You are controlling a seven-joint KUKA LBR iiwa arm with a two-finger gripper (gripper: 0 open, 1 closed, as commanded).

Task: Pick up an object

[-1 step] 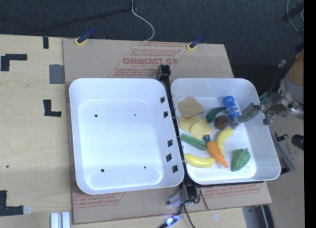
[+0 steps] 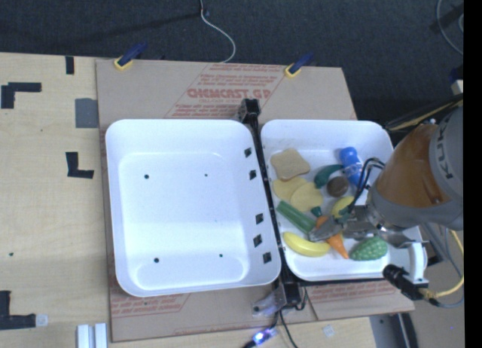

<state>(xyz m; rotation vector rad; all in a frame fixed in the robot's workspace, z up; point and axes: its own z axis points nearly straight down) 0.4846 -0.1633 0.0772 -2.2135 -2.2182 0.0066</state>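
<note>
The left bin (image 2: 181, 203) is sitting bare, while the right bin (image 2: 324, 129) is holding the toy food: a brown slice (image 2: 290, 163), yellow pieces (image 2: 300, 195), a green stick (image 2: 295, 216), a banana (image 2: 305, 245), a carrot (image 2: 338, 245), a green berry (image 2: 369, 249) and a blue bottle (image 2: 348, 160). The arm (image 2: 422, 181) is reaching into this pile with the gripper (image 2: 348, 221) low among the pieces near the carrot, so the pick is judged not yet done. Whether it is gripping anything cannot be told, since nothing is showing as lifted.
</note>
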